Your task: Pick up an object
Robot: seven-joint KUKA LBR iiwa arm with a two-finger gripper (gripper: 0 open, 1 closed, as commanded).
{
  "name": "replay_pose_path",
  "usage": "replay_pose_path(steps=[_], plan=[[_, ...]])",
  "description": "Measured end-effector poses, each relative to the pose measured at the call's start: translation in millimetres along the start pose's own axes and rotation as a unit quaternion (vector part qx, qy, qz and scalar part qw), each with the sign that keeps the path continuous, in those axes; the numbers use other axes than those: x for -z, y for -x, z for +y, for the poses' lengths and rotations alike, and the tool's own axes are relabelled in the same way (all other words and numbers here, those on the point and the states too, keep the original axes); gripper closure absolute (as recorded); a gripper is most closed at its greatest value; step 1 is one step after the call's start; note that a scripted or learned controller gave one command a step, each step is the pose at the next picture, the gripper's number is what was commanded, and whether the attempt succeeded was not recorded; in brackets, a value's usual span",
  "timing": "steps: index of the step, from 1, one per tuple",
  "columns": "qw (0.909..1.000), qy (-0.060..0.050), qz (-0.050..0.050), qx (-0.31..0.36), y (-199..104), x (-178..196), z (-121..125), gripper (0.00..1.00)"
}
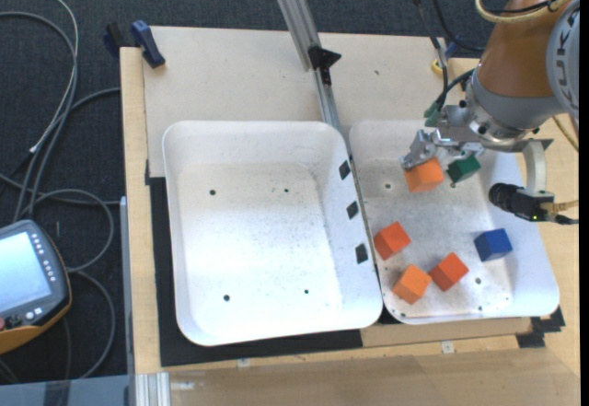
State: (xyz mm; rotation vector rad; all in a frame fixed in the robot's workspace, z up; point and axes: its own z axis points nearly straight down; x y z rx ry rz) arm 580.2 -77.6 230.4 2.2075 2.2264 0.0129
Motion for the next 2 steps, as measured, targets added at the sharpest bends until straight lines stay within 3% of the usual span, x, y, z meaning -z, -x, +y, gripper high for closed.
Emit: replay_pose_path(steps=[1, 2], plan=[[1.0000, -0.008, 0.002, 0.000, -83.3, -32.4, -9.7, 1.00], [1.0000, 0.000, 0.001, 0.001, -157.0, 55.6, 32.4, 1.00]])
